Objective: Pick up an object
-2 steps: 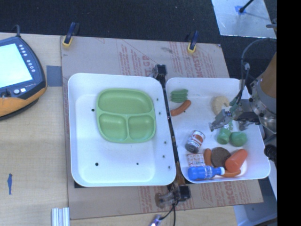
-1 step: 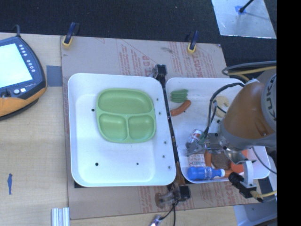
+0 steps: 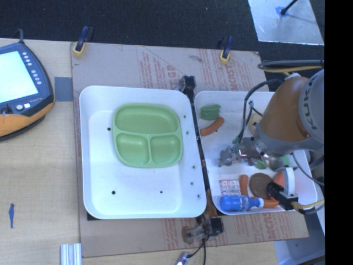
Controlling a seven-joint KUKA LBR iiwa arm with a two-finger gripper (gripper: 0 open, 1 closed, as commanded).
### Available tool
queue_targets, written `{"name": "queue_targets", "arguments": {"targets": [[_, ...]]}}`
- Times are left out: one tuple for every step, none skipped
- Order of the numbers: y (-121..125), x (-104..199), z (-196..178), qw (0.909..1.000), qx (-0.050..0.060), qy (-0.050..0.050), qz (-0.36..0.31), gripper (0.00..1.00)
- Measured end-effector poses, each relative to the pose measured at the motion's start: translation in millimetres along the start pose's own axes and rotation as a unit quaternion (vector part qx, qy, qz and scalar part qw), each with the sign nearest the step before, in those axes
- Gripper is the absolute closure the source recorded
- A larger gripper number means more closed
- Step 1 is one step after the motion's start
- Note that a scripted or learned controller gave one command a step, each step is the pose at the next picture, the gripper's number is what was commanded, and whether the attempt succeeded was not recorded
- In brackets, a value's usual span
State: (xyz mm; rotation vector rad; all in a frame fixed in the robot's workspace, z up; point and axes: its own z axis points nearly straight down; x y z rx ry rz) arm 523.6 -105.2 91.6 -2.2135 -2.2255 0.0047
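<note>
My gripper hangs low over the middle of the right bin, below the orange band of the arm. Its tips sit just above a small red-and-white packet. Nothing shows between the tips. Near the bin's front edge lies a blue bottle. A brown round piece and an orange carrot-like piece lie right of the packet. At the back of the bin rest a green ridged item and an orange sausage.
The left bin holds a green divided plate. A teach pendant lies at the far left of the bench. Clamps hold the cardboard sheet at the back. The arm covers the right bin's right half.
</note>
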Motion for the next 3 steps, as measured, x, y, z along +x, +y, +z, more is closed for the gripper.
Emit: {"name": "queue_targets", "arguments": {"targets": [[30, 1, 0, 1.0, 0.0, 0.0, 0.0, 0.0], [30, 0, -11, 1.0, 0.001, -0.001, -0.003, 1.0], [46, 77, -101, 1.0, -0.001, 0.001, 0.0, 1.0]]}}
